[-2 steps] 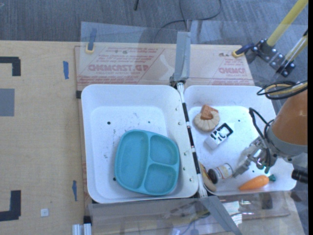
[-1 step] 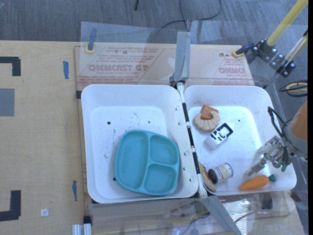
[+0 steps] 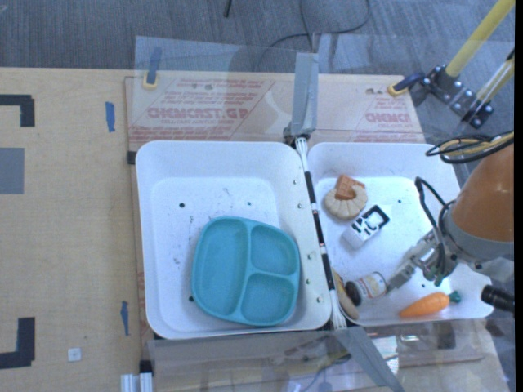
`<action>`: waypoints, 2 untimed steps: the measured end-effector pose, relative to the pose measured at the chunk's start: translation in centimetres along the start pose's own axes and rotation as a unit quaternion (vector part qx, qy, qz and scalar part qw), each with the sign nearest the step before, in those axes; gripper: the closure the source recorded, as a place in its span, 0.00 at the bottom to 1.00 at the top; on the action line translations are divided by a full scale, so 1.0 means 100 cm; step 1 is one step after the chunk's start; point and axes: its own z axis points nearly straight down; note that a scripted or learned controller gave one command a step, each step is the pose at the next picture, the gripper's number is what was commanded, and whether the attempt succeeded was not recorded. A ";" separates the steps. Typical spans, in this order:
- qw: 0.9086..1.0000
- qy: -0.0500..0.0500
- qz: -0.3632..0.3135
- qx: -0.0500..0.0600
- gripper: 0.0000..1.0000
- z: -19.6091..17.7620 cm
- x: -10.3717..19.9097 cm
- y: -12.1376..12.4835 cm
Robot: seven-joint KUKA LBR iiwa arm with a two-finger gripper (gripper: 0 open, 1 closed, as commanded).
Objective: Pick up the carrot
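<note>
The orange carrot (image 3: 425, 305), with a small green end on its right, lies near the front edge of the right bin (image 3: 409, 188). My gripper (image 3: 406, 273) hangs low over the same bin, just up and left of the carrot, and points toward a small jar (image 3: 369, 287). The carrot lies free on the bin floor, apart from the gripper.
A teal divided plate (image 3: 245, 272) sits in the left bin (image 3: 163, 219). The right bin also holds a beige pastry-like toy with an orange piece (image 3: 346, 197), a white box with black marks (image 3: 365, 225) and a brown item (image 3: 346, 297) at the front left corner.
</note>
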 end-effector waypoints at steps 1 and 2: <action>0.981 -0.004 -0.192 -0.005 0.00 -0.001 -0.044 -0.034; 0.960 -0.001 -0.278 -0.001 0.00 0.000 -0.016 -0.014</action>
